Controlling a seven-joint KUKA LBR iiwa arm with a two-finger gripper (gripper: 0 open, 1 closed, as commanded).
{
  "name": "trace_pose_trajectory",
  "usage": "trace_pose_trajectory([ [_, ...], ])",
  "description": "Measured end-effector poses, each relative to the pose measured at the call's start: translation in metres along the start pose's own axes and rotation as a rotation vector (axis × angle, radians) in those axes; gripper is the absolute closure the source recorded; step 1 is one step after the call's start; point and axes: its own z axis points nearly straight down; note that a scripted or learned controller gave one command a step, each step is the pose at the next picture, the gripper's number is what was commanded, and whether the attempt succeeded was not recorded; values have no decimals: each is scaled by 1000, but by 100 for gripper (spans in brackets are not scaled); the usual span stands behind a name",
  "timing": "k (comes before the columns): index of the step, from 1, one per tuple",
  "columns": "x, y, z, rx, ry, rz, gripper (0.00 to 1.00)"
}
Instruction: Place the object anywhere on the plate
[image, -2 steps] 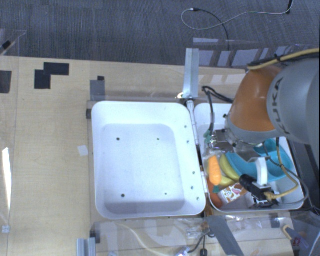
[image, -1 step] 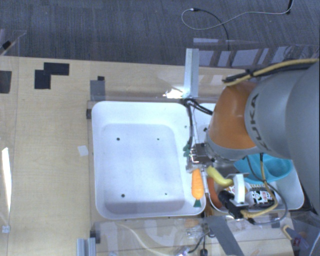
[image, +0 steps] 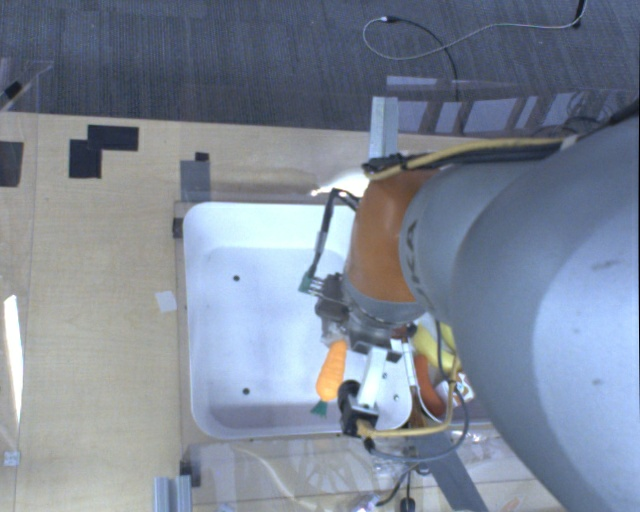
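On the left is the wooden bench, with some black shapes near the upper left of the frame. Next comes a white bin in the middle. Most of its floor is bare. Near its lower right corner lies a carrot, orange with a green tip pointing down. The gripper hangs right beside the carrot, close over it. I cannot tell if the gripper is open or shut, or if it has hold of the carrot. A bit more to the right, a yellow thing and a red thing peek out from under the big grey arm.

I think the carrot is the thing to move, and this is the grabbing step. Next, the gripper needs a firm hold on the carrot. Then it must lift it and carry it to the plate.
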Motion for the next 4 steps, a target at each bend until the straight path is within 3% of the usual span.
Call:
trace_pose_trajectory([
  [1,0,0,0,0,0,-1,0],
  [2,0,0,0,0,0,-1,0],
  [3,1,1,-10,-1,1,-7,100],
  [4,62,11,35,0,-1,337,100],
])
